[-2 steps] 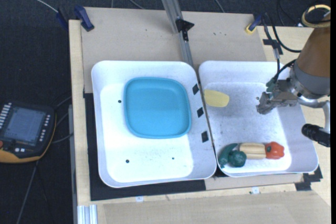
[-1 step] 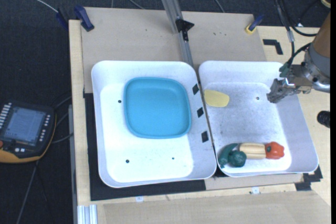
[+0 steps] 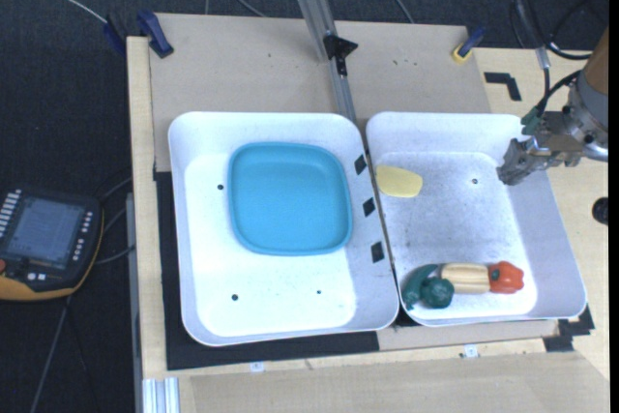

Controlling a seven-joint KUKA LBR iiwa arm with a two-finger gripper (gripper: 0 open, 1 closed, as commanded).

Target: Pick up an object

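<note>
Right bin (image 3: 542,237), contents: you have one pale yellow, rounded piece (image 3: 398,181) lying flat near the upper left corner, just beside the wall shared with the other bin. Along the near edge you have three items in a row: a dark green, rounded object (image 3: 428,290) at the left, a tan, cylinder-shaped piece (image 3: 465,279) touching it in the middle, and a red, tomato-like object (image 3: 506,278) at the right end against the tan piece.

Gripper (image 3: 513,167): you see it over the upper right part of this bin, well apart from all four items, with nothing between its tips; whether it stands open or closed, you cannot tell.

Left bin (image 3: 193,208): you have one shallow blue square tray (image 3: 290,198) lying flat in the middle.
</note>
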